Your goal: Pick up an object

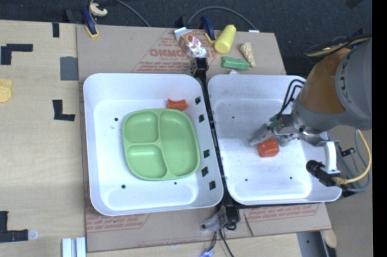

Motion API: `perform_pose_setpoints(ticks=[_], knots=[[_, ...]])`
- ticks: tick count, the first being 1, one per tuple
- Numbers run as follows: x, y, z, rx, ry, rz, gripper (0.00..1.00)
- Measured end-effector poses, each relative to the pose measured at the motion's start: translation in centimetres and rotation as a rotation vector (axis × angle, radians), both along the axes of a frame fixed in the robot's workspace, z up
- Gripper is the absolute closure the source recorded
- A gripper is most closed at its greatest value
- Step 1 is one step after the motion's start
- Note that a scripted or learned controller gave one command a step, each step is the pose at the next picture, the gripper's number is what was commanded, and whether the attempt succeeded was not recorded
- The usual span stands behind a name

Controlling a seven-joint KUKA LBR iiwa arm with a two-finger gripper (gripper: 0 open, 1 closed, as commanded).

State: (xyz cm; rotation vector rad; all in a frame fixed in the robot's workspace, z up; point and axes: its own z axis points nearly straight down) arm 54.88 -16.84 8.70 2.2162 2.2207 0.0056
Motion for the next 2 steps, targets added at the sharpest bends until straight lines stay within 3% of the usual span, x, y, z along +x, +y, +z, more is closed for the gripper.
perform_pose_setpoints(ticks=[1, 2], knots=[[0.04, -0.1, 1.03, -0.003, -0.003, -0.001, 1.0], [0.0, -0.1, 0.95, -0.003, -0.001, -0.001, 0.0]])
